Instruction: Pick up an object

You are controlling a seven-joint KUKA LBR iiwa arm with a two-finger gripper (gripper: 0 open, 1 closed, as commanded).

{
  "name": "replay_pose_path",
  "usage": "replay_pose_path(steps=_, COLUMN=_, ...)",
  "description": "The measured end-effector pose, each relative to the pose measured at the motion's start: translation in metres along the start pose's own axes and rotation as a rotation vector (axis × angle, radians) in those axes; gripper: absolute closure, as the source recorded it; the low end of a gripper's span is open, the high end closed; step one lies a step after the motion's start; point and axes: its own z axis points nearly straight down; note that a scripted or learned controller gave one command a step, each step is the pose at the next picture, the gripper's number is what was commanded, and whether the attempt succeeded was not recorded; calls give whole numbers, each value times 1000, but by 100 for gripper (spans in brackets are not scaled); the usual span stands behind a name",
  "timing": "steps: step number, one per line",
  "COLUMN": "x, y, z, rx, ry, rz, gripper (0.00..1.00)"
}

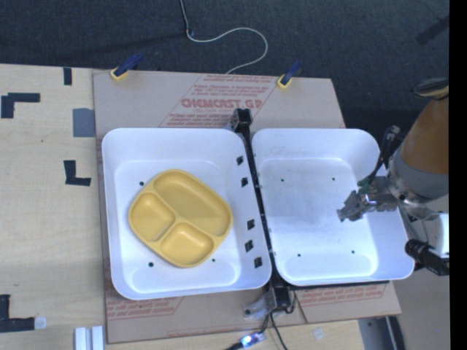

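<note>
Gripper sits low over the right bin, at the right-centre of the frame, close to that bin's right wall; whether its fingers are spread or pressed together I cannot tell, since they read as one dark grey lump at this angle. Nothing shows between them.

The only object to pick is the yellow divided plate, lying flat in the left bin, left of centre in the frame and well apart from the gripper. It lies toward the lower left of its bin (three shallow compartments, rounded corners).

To do the step well, I judge the arm should lift above the wall line, cross the black divider between the bins, and come down over a plate edge, not its middle, because a flat tray offers little to pinch except its raised rim. The rim toward the frame's upper right looks most reachable.

Room is fair: bare white floor lies above and to the right of the plate, while its lower-left edge sits near the bin wall, leaving less space for a finger there.
</note>
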Motion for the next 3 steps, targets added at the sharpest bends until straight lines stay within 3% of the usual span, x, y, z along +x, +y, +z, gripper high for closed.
replay_pose_path(steps=1, x=1, y=0, z=-18, rx=0, ry=0, rz=0, gripper=100)
replay_pose_path(steps=2, x=51, y=5, z=-10, rx=3, ry=1, rz=-2, gripper=100)
replay_pose_path(steps=3, x=89, y=29, z=-15, rx=1, ry=1, rz=-3, gripper=100)
